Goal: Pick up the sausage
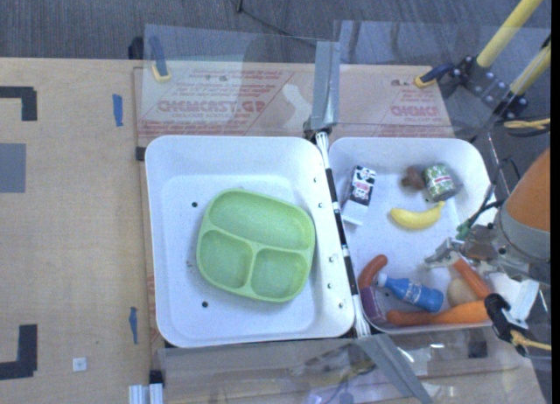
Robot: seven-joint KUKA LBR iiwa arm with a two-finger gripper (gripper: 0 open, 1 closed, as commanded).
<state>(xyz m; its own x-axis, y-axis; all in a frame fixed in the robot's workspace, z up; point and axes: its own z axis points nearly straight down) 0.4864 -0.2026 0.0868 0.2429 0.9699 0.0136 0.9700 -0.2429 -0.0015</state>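
End effector (pixel 455 254) over right white bin (pixel 385 150), grip state can't tell; curved reddish-orange sausage (pixel 371 271) lies apart, by blue bottle (pixel 415 292).

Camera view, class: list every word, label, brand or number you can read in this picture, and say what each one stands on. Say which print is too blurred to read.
"CHEMCAST GP", in red, on the left clear acrylic sheet behind the bins; smaller lines around it are too blurred to read.
Red print on the right acrylic sheet: same style, too blurred to read.
Small black-and-white carton: print too small to read.
Green can and blue bottle: labels unreadable.
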